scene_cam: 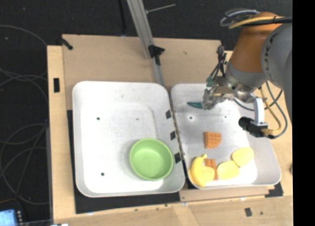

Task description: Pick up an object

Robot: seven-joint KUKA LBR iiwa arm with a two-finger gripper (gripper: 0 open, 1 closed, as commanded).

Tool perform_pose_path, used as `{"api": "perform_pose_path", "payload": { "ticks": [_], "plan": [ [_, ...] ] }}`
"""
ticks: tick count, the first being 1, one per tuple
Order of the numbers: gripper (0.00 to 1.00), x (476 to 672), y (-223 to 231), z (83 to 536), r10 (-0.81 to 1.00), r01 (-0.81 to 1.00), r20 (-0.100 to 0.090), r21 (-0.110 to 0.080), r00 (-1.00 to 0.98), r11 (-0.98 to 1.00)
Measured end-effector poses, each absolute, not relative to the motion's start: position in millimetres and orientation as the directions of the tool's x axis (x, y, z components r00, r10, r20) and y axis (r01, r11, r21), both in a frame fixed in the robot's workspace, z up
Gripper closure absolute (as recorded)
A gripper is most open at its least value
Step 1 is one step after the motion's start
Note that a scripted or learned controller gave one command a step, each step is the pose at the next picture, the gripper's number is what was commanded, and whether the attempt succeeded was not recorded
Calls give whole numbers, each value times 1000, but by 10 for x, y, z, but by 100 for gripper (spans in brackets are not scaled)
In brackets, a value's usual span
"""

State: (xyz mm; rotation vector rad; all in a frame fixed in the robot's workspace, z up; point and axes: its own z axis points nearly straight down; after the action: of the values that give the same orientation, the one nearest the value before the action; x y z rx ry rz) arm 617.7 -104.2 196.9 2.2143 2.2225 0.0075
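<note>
Arm: grey rounded housing.
Band: orange, wide, above the wrist.
Cables: thin, dark, looped beside the wrist; a grey loop on top.
Gripper: small grey metal assembly.
Side module: black, with white bracket.

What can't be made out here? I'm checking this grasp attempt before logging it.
- Gripper: finger state, too small and dark in the camera view.
- Teal object: shape and any contact, part-hidden by the gripper.
- Small orange piece: partly covered by the yellow pieces.
</note>
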Motion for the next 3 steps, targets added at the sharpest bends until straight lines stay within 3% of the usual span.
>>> {"api": "perform_pose_path", "payload": {
  "ticks": [1,3],
  "plan": [
    [100,6190,-1050,2391,1000,1000,0,6,-3,3],
    [100,5990,-95,2375,1000,1000,0,-1,-6,6]
  ]
}}
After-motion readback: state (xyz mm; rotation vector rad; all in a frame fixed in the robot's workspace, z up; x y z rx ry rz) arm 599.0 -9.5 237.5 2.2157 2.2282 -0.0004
